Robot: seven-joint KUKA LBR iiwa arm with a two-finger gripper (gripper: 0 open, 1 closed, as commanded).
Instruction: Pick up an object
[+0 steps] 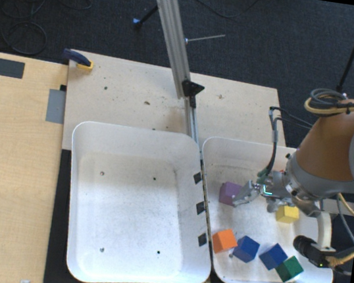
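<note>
The right bin [241, 156] holds several small blocks: a purple one [227, 192] near the divider, a yellow one [287, 213], an orange one [224, 240], two blue ones [246, 248] [272, 256] and a green one [290, 269] along the front. My gripper [245, 196] reaches in from the right and sits low, right beside the purple block on its right side. I see nothing held between the fingers.
The left bin [97, 141] lies beside the right one, parted by a divider with black clips [200, 208]. A slanted metal post [176, 44] rises behind the bins. The grey and orange arm [331, 158] covers the right bin's far right side.
</note>
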